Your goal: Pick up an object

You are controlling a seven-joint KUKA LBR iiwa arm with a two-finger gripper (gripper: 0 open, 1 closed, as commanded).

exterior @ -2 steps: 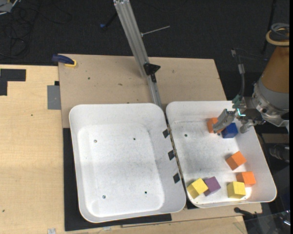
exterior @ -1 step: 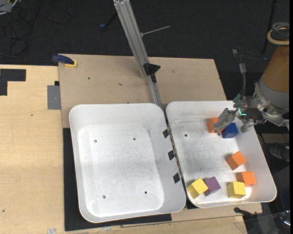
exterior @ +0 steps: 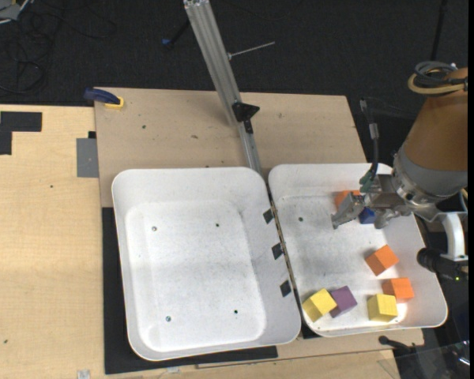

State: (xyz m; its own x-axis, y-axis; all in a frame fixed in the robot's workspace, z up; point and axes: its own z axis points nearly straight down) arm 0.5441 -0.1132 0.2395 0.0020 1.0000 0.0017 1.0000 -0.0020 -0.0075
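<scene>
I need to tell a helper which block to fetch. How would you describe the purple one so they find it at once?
Look in the right bin, along its near edge. The purple block sits there touching a yellow block on its left. It is the only purple piece; its other neighbours are yellow or orange.
</scene>
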